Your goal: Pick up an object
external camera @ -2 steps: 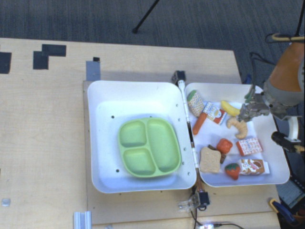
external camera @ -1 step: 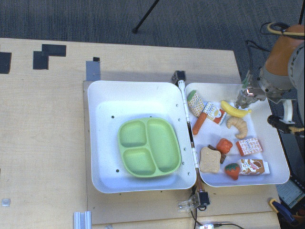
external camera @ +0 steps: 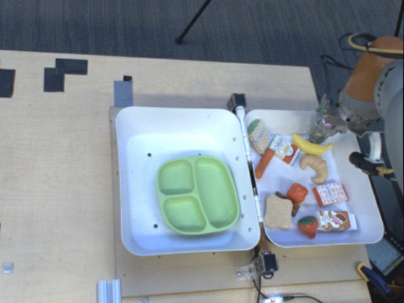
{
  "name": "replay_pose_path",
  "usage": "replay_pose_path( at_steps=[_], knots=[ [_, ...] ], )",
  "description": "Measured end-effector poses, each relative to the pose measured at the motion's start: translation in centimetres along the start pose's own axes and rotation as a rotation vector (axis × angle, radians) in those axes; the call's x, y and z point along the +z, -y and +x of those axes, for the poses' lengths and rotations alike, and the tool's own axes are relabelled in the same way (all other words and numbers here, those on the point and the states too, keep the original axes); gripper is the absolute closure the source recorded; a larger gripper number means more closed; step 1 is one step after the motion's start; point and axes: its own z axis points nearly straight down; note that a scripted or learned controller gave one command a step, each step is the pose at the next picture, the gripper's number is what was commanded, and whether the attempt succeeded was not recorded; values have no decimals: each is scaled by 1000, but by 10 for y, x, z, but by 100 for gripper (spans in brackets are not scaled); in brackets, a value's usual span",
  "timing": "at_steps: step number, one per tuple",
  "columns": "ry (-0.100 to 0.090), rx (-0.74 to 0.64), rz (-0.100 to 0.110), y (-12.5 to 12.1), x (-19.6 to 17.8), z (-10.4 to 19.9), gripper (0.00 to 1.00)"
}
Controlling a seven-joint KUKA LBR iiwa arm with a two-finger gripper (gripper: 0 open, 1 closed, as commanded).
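The right bin (external camera: pixel 372 223) holds several toy foods. A yellow banana (external camera: pixel 311 146) lies near its far side, with a tan croissant (external camera: pixel 315 166) just below it. My gripper (external camera: pixel 323 129) hangs over the bin's far right part, right above the banana's right end. Left of these lie a speckled bread roll (external camera: pixel 258 136), a small carton (external camera: pixel 282 148) and an orange carrot (external camera: pixel 264 163). Nearer the front are a bread slice (external camera: pixel 278 211), a red-orange piece (external camera: pixel 297 193), a strawberry (external camera: pixel 308 226) and two printed boxes (external camera: pixel 330 194) (external camera: pixel 334 220).
The left bin (external camera: pixel 136 169) holds a green divided plate (external camera: pixel 197 195). The grey arm with its orange band (external camera: pixel 366 74) comes in from the upper right. A black clip (external camera: pixel 237 101) sits where the bins meet at the far edge. Cables lie at the bench's front edge.
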Motion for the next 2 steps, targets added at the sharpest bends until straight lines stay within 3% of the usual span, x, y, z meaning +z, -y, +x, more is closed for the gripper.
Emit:
replay_pose_path(
  at_steps=[1, 2],
  knots=[
    [-3, 1, 0, 30, -1, 65, 100],
    [1, 3, -1, 0, -31, -1, 100]
  ],
)
